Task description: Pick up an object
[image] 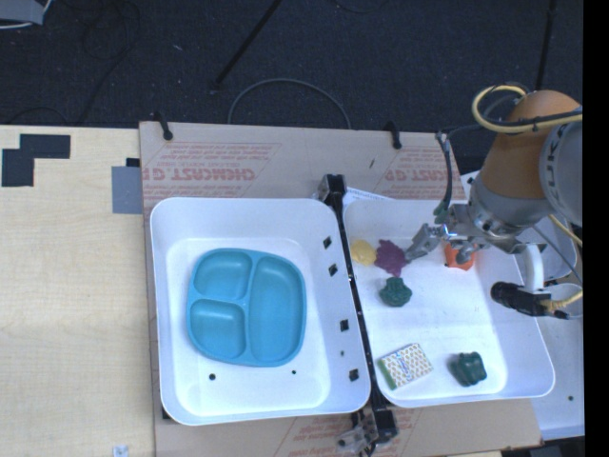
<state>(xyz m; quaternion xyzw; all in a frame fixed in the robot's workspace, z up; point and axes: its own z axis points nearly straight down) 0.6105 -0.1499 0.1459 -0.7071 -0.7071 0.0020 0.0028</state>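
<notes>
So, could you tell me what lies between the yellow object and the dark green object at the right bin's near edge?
In the camera view, between the yellow object and the dark green object sits the green lump; the rest is bare bin floor.

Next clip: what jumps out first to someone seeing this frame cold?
The bright blue divided plate in the left bin. Then the small things scattered in the right bin: yellow piece, purple piece, two dark green ones. The gripper hangs beside the purple piece.
</notes>
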